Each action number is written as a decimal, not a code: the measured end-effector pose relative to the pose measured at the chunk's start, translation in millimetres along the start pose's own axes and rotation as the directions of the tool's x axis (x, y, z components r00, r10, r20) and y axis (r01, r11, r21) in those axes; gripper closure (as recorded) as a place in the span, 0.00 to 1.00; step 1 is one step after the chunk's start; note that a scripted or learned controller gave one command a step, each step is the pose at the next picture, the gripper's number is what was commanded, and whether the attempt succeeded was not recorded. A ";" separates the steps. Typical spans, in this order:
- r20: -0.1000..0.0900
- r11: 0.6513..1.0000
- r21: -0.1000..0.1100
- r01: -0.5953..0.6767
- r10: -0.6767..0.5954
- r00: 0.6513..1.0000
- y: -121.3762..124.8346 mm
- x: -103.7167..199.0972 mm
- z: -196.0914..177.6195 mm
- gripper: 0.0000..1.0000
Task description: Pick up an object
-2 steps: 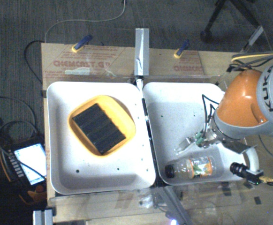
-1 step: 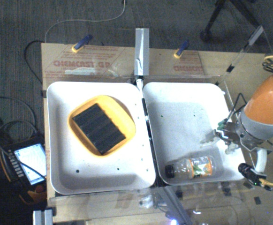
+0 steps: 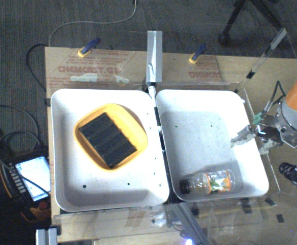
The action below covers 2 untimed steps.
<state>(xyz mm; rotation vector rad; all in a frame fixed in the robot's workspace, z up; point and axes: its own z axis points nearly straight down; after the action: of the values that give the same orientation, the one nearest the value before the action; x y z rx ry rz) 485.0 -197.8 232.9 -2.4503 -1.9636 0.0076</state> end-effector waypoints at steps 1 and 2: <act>-0.006 0.974 0.003 0.227 -0.226 0.974 -8.2 30.6 130.2 0.00; -0.009 0.974 0.008 0.227 -0.227 0.974 -8.1 31.3 124.7 1.00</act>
<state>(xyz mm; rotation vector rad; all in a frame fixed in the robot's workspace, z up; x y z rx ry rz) 483.3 -165.7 108.2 -2.2010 -2.2218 0.0062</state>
